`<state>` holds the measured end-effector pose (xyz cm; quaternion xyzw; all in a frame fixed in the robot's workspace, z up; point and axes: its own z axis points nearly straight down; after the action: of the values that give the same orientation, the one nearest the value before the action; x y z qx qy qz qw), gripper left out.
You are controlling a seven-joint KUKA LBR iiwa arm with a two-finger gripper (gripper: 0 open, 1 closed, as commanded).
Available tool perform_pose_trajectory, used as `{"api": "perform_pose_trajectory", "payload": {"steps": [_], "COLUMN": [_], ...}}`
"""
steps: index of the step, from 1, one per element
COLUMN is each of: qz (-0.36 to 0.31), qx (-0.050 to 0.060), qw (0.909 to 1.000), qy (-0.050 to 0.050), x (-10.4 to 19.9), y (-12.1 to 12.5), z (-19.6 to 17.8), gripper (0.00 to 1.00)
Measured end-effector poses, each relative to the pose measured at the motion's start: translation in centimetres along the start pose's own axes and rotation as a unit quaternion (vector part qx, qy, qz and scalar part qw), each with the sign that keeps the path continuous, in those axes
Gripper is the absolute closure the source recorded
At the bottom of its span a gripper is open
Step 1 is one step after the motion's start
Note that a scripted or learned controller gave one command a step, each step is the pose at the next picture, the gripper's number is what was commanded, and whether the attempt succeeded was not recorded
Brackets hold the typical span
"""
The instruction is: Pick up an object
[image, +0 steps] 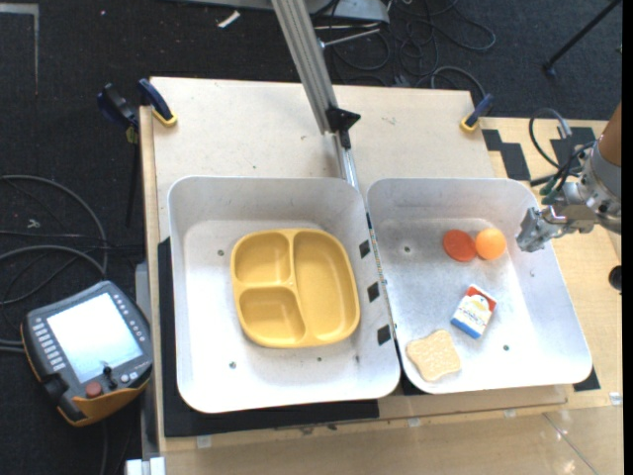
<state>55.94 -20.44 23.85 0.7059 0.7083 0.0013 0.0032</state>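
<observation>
Toast-shaped slice (434, 356) lies nearest in the right bin (554, 295) — behind it a small carton (474, 313), then a red disc (458, 245) touching an orange ball (490, 243). Gripper (534, 234) hovers just beside the ball, holding nothing — whether it is wide or narrow, I cannot tell.

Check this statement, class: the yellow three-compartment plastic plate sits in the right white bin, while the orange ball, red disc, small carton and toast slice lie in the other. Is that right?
Not quite. The camera view shows the yellow three-compartment plastic plate in the left white bin; the rest lie in the right one.
</observation>
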Motion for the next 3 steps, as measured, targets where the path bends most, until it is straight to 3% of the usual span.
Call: {"api": "perform_pose_trajectory", "payload": {"steps": [1,3], "qz": [0.0,-0.003], "qx": [0.002,0.003], "qw": [1.0,1.0], "qy": [0.001,0.002], "x": [0.0,11.9], "y": [0.1,0.5], "z": [-0.7,-1.6], "gripper": [1.0,1.0]}}
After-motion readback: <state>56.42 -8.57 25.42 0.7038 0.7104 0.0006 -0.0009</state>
